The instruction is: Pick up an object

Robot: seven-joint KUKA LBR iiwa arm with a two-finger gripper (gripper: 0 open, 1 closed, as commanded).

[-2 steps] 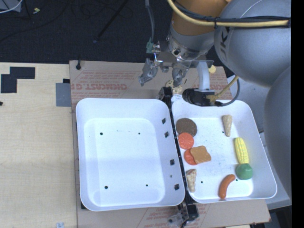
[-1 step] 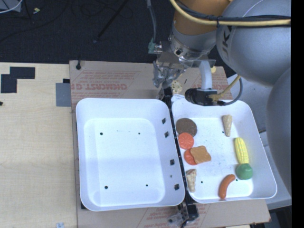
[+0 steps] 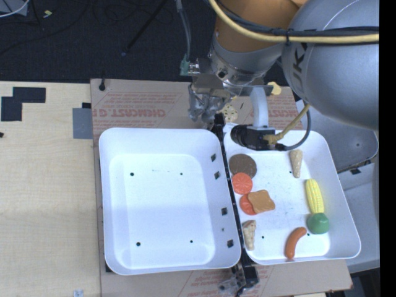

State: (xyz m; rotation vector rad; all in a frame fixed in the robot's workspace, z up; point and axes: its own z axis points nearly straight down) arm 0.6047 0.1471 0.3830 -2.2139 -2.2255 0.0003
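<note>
Status: nothing lifted, as far as I can see. My gripper (image 3: 206,108) hangs over the brown board (image 3: 136,111), at 12 o'clock from the seam where the left bin (image 3: 111,166) and the right bin (image 3: 339,184) meet, just beyond their far rims. I cannot tell how far it is open, because the metal there is a blur from this angle, and nothing shows plainly in its hold. A small pale dotted piece (image 3: 231,112) sits just beside it at 3 o'clock; I cannot say whether it is a toy or a fitting of mine. All the candidates lie in the right bin. Down its 9 o'clock wall there is a brown disc (image 3: 242,164), then an orange-red slice (image 3: 242,182) touching it. Next comes a toast-coloured square (image 3: 262,201) overlapping a second red slice (image 3: 246,206), and last a pale chunk (image 3: 249,232) toward 7 o'clock. A pale wedge (image 3: 297,163) lies at 1 o'clock. At 3 o'clock a corn cob (image 3: 314,195) lies with a green ball (image 3: 318,223) close against its lower end. An orange sausage (image 3: 295,242) lies at 5 o'clock. My judgement is that the whole job is left: move over the bin, descend, close, lift. The brown disc lies nearest, at about 5 o'clock from my gripper.
</note>
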